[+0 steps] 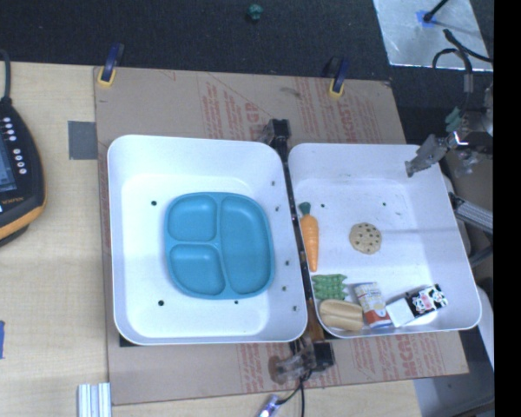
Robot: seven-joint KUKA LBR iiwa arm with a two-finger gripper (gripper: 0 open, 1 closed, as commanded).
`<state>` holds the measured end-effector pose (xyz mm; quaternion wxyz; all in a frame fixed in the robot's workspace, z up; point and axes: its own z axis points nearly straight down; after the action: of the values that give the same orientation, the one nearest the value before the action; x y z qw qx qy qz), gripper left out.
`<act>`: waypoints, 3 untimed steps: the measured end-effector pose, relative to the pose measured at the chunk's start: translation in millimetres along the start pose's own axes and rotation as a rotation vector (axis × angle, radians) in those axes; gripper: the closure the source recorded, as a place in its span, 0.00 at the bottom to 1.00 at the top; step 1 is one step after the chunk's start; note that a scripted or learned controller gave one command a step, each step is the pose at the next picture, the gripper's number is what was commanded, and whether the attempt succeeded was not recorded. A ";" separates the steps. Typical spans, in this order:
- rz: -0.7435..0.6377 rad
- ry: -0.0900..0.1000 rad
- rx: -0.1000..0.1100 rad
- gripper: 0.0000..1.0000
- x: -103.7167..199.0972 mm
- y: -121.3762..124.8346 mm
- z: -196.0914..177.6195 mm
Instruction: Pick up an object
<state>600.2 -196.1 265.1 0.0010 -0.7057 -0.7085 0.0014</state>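
Glossy boxy milk carton [424, 303] nearest, round speckled cookie [366, 238] beyond, metallic gripper [425, 156] at bin rim, grip state unclear.

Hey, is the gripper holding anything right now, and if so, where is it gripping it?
Nothing is held. The gripper is at the right bin's far right corner, apart from the toys.

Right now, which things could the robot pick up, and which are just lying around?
For the job: the carrot, cookie, bread roll, small can, little milk carton, the green toy, and the gripper.

Just lying about: the blue plate, the handheld controller, the clamps.
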 end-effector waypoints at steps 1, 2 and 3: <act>-0.001 0.000 0.002 0.00 47.5 -45.9 95.3; 0.001 0.000 0.002 0.00 57.5 -44.2 159.4; -0.001 -0.001 0.003 1.00 56.4 -44.0 148.8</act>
<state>555.4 -140.0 116.4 0.0015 -0.7052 -0.7090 0.0030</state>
